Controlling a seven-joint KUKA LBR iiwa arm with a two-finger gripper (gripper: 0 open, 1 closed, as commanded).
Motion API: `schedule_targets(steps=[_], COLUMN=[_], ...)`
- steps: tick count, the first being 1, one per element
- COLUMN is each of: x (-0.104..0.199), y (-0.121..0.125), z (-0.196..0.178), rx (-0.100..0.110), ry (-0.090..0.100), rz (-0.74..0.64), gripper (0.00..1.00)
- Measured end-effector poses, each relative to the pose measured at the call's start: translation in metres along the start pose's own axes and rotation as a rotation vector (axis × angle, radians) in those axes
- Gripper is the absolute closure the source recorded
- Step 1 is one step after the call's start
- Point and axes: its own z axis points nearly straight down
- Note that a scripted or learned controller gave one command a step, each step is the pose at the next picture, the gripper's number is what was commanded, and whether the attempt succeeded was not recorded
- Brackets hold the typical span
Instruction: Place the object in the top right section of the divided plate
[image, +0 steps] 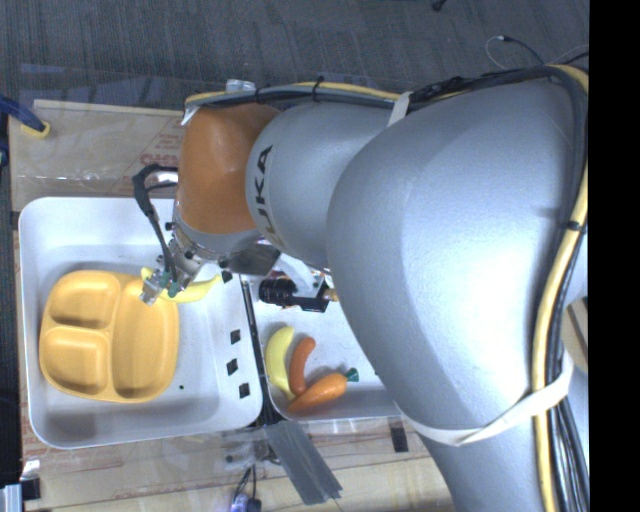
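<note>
A: Surface first. What do you log?

B: Plywood counter (90, 140), pale, with a dark ribbed floor beyond its far edge. Two shallow white bins side by side. The left bin (60, 225) carries a yellow divided plate (105, 335) with three sections: two small ones at its left, one long one at its right. Small black marks sit on the bin floor between the plate and the dividing wall.

A: And the right bin?

B: The right bin (300, 412) is mostly covered by the arm. At its near left corner lie a yellow banana-like piece (279, 360), an orange sausage-shaped piece (301, 362) and an orange carrot (320, 392) with a green tip, all touching or close together.

A: Arm pose?

B: The grey arm (440, 260) comes in from the right and fills most of the view. Its orange band (215, 165) sits over the far edge of the left bin, and the wrist points down and leftward from there. The tool (158, 288) is low, at the plate's far right edge.

A: State of the tool?

B: Cannot tell. The tip is small and dark against the plate.

A: The object?

B: A yellow-green object (195, 288) lies just beside the tool, on the bin floor at the plate's far right rim, outside the sections as far as I can read it. Whether the tool touches it, I cannot tell.
</note>
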Motion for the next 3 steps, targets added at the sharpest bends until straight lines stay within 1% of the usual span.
schedule_targets(steps=[1, 2, 3], x=[0.052, 0.052, 0.041], y=[0.051, 0.052, 0.048], z=[0.015, 0.005, -0.086], rx=[-0.003, -0.005, -0.001], ry=[-0.002, -0.003, -0.001], rz=[-0.255, -0.260, -0.031], gripper=[1.00, 1.00, 1.00])
